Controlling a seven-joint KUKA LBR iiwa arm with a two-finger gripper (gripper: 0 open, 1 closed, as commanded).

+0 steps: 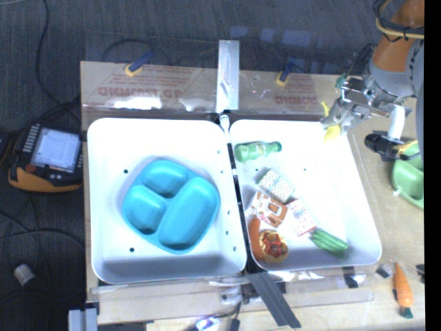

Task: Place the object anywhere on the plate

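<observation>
Camera view: gripper (335, 125) above right bin's (358, 178) far corner, pinching a small yellow object (333, 131), apparently lifted for transfer; blue divided plate (171, 204) waits in left bin (103, 185).

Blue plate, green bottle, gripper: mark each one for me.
blue plate (170, 205), camera view, on the ridge where its three compartments meet.
green bottle (256, 149), camera view, on the middle of its body.
gripper (335, 128), camera view, at its yellow-tipped fingertips.

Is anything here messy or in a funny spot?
Yes. An orange carrot lies on the bench outside the right bin, near the front right corner. The green bottle lies on its side inside that bin.
</observation>
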